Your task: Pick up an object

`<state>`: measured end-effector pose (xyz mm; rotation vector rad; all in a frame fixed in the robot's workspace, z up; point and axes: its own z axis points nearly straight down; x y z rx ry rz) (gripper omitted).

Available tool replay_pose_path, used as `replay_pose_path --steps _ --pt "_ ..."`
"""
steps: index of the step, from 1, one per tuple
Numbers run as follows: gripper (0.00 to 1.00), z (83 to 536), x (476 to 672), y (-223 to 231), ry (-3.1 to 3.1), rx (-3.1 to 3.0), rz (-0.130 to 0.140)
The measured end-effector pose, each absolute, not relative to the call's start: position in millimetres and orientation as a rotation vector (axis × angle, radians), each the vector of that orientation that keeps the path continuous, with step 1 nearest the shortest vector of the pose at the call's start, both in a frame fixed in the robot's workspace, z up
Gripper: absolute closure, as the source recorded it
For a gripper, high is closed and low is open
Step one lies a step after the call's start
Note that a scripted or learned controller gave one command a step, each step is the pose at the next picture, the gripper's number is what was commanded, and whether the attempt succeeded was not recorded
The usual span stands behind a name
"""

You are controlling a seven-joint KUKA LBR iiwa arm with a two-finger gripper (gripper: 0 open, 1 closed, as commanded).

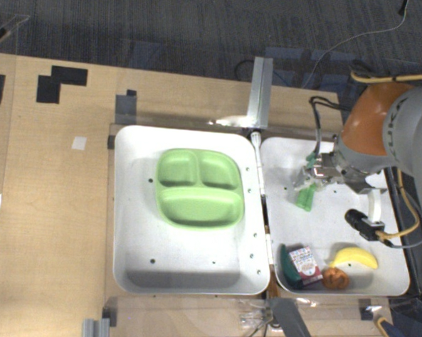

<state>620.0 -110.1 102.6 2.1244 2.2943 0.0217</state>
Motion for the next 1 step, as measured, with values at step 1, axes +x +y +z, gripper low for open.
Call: replay_pose_path --steps 1 --pt "1.00 220.8 618.3 -37.5 2.218 2.220 0.007"
